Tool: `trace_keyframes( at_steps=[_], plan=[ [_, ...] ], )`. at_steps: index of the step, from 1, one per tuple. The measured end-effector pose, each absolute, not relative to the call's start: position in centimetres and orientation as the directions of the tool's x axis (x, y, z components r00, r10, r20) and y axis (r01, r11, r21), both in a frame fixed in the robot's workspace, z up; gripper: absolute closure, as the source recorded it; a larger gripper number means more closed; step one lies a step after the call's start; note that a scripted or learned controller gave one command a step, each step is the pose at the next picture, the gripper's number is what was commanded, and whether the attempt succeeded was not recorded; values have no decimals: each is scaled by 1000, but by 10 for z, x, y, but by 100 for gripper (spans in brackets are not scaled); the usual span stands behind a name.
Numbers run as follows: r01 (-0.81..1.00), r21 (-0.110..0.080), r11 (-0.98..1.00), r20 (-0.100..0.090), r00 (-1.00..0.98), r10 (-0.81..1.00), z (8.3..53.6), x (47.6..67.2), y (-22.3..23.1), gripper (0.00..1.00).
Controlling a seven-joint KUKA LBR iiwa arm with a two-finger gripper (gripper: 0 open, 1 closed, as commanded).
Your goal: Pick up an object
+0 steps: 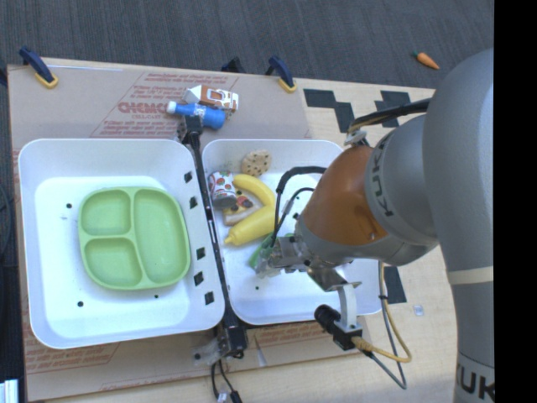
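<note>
The right bin holds a round cookie, a small red and white pack, a yellow banana and a second yellow piece below it. A green item lies just under the yellow piece. My gripper is low in this bin, right beside the green item, and touching or not I cannot tell. The orange band and grey wrist cover most of the bin's right half.
The left bin holds a green divided plate. Behind the bins on the cardboard lie a small carton and a blue and white tube. Black clips run along the wall between the bins.
</note>
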State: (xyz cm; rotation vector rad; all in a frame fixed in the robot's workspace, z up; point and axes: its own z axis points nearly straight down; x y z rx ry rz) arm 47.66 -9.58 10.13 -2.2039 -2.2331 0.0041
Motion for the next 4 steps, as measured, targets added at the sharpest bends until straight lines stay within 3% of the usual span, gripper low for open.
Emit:
trace_keyframes(
  at_steps=[1,2,3,4],
  plan=[
    [1000,-4,13,1,-13,1000,101,477,-96,0],
    [1000,-4,19,0,-19,1000,112,478,-96,100],
    [1000,-4,19,0,-19,1000,111,477,-96,0],
    [1000,-6,5,2,-5,1000,91,475,-91,0]
  ],
)
